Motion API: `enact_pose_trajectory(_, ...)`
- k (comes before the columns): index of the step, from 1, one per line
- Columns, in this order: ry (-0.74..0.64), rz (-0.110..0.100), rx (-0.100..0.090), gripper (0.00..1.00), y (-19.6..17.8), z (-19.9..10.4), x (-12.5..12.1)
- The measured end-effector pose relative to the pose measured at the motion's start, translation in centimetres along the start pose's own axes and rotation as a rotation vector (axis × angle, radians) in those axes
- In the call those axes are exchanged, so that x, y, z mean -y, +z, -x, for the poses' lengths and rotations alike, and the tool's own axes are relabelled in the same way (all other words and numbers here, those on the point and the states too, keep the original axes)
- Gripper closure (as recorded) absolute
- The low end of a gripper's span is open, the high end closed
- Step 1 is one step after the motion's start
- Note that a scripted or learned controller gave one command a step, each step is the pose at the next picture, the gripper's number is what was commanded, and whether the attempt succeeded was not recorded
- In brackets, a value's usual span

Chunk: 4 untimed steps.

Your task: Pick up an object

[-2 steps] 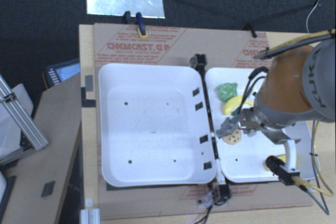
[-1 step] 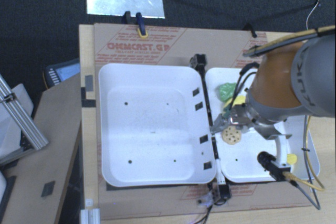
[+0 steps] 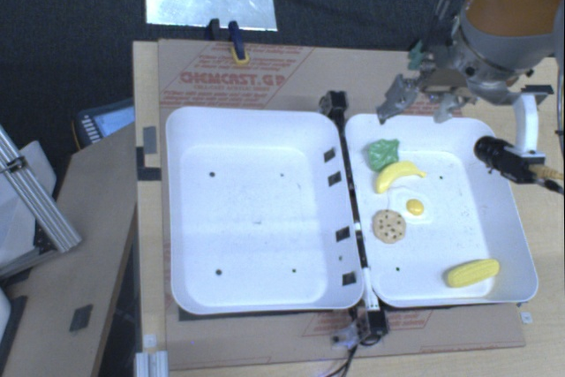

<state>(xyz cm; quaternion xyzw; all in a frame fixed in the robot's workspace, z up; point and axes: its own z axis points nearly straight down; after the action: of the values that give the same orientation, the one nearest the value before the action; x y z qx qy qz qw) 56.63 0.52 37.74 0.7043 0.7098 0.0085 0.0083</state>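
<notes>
Camera view. The bench carries two shallow white bins of smooth moulded plastic with rounded corners and raised rims, joined along a dark clipped seam. The left bin [image 3: 185, 146] shows a bare floor with a few small dark marks. The right bin [image 3: 521, 265] holds five items. A crumpled green piece [image 3: 383, 153] lies near the upper left corner, just beside the seam. A smooth curved yellow banana [image 3: 399, 175] sits directly below it, touching or nearly touching it. A flat fried egg [image 3: 413, 208], white with a yellow yolk, lies near the bin's middle. A round tan cookie [image 3: 388, 226] with dark specks sits just beside the egg, toward the seam. A ridged yellow corn cob [image 3: 472, 273] lies apart from the others near the lower right rim.

The gripper [image 3: 422, 106] hangs above the far rim of the right bin, fingers spread, nothing between them. It is near the green piece but apart from it. The right half of the bin floor, between the egg and the right wall, is open. A black fixture [image 3: 500, 156] overhangs the right rim.
</notes>
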Motion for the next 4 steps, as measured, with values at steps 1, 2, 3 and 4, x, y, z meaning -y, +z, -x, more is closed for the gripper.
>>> enact_pose_trajectory(1, 0.013, -0.037, 0.001, 0.0, 14.1, 4.5, 4.3)
enact_pose_trajectory(2, 0.002, -0.02, 0.0, 1.0, 12.3, 4.2, 3.8)
enact_pose_trajectory(3, -0.002, -0.001, -0.002, 1.0, -7.6, -2.2, -0.2)
enact_pose_trajectory(4, -0.006, -0.013, -0.005, 1.0, -15.2, -10.7, 3.4)
